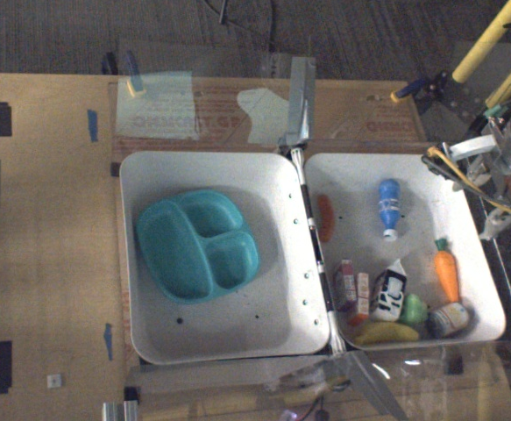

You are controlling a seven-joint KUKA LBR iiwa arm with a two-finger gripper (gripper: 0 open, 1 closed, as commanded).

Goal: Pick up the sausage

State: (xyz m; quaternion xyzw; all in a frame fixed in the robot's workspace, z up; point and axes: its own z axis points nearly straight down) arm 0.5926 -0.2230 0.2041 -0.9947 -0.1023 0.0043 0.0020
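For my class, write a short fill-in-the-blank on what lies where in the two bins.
1. The sausage lies in the ___ bin, against its left wall.
2. The teal divided plate lies in the ___ bin.
3. The carrot has a ___ top.
4. The blue bottle has a ___ cap.

Missing words: right; left; green; white.

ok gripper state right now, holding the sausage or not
Gripper: cannot be told; it sits at the right bin's edge. The sausage lies in that bin by its left wall.
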